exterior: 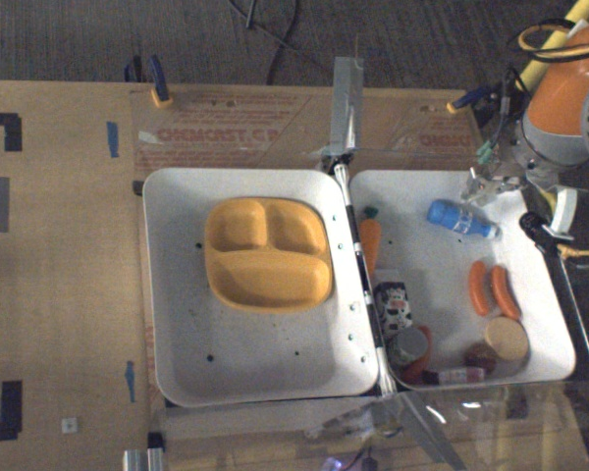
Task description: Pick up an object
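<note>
Jaws (pixel 491 186) hover over the far edge of the right bin (pixel 555 366), on the arm (pixel 560 106); how far apart they stand cannot be told, and nothing shows held. Blue bottle (pixel 461 218) lies just beside them, on their near-left. Two sausages (pixel 495 289) lie nearer still. Carrot (pixel 370 243) lies well left. Yellow divided plate (pixel 268 254) sits further left in the left bin (pixel 177 361).

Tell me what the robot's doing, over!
Gripper above right bin's far edge, holding nothing seen. Blue bottle lies just beside it. Hot dogs, carrot further off.
</note>
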Tool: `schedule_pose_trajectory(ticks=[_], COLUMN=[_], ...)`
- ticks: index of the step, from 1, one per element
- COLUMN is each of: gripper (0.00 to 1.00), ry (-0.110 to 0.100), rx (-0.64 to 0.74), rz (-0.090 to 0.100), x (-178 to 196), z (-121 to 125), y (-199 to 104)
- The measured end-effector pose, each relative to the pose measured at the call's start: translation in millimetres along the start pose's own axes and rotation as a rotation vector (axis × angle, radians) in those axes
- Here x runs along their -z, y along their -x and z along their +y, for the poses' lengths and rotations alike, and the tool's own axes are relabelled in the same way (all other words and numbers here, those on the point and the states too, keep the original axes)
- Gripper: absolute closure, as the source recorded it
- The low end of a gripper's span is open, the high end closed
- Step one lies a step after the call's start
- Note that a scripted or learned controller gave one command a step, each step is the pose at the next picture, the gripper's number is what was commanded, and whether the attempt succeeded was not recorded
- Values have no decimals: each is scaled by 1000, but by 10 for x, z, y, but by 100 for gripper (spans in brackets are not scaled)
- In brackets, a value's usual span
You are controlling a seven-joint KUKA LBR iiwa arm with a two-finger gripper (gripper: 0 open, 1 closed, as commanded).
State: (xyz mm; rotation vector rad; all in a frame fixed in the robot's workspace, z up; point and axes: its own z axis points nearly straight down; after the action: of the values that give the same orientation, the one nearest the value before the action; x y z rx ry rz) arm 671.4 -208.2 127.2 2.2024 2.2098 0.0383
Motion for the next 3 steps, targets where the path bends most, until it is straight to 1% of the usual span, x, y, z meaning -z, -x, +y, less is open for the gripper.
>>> schedule_pose_trajectory(ticks=[1, 2, 3], gripper=[0, 0, 0], ry=[-1, -31, -31], rx=[0, 12, 101], rz=[0, -2, 2], x=[-3, 116, -405], z=[-1, -29, -119], y=[-3, -537, -135])
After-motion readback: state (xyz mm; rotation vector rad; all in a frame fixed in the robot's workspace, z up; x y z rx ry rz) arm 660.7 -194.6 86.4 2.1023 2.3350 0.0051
